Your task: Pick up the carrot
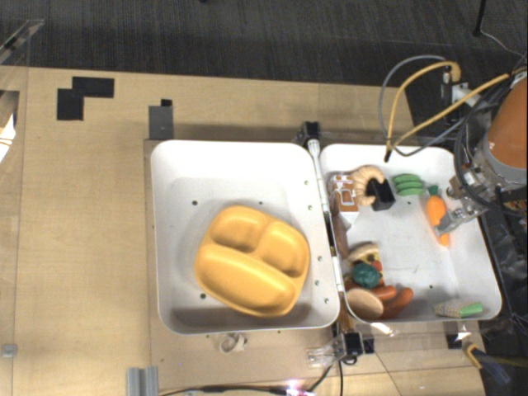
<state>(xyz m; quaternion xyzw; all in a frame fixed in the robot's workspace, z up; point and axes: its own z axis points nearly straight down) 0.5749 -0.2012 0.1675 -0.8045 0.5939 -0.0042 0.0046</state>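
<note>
- Left bin (173,221) just has that big yellow bread-loaf thing (252,258), ignoring it.
- Carrot (436,213) lies near the right bin's (483,299) right wall, green top up. Looks like light, stiff, slick plastic, so I'd pinch mid-body across its width.
- Gripper (462,209) sits just beside it; can't tell its state.

The carrot (436,211) is a small orange toy with a green top. It's lying lengthwise near the right bin's (412,258) far right side, just beside the green ridged toy (407,184).
</note>
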